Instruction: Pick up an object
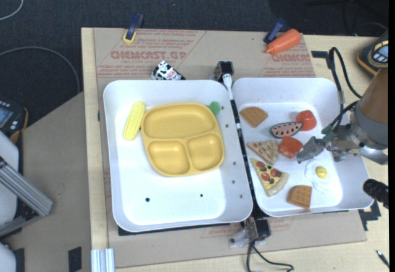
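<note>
The right bin holds several toy foods: a brown cookie, a watermelon slice, a red tomato, a second red piece, two pizza slices, a waffle and a fried egg. My gripper reaches in from the right, low over this bin. Its dark tip sits just right of the second red piece and above the egg. Nothing is visibly held.
The left bin carries a yellow divided tray, a corn cob and a small green piece. Behind the bins lie an orange carrot, a cow-patterned toy and clamps. Cables run along the right side.
</note>
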Robot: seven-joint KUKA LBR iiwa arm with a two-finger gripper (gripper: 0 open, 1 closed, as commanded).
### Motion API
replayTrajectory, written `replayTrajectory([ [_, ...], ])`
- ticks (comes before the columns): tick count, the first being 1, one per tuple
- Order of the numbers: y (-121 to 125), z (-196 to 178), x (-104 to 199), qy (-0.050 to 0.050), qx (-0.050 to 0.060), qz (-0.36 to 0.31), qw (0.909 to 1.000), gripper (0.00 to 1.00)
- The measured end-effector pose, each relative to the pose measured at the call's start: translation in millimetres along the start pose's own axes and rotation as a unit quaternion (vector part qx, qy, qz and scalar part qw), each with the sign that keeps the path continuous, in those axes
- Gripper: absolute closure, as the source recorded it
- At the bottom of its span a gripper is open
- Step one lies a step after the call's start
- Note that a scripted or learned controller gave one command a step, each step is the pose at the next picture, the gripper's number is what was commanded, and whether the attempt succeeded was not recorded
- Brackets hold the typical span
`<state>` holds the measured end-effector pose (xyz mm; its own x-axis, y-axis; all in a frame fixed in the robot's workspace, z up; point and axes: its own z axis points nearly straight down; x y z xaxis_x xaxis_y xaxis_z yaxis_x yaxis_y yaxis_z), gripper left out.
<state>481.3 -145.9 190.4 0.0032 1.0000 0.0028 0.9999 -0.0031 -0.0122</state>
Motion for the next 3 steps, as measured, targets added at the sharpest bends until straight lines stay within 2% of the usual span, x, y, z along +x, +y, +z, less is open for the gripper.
replayTrajectory([
  [1,2.9,-5.1,0.1,-0.001,-0.006,-0.002,1.0,0.0],
  [2,1.3,37.7,-0.5,0.0,-0.003,-0.001,1.0,0.0],
  [3,7.4,98.3,1.9,0.0,-0.005,-0.001,1.0,0.0],
])
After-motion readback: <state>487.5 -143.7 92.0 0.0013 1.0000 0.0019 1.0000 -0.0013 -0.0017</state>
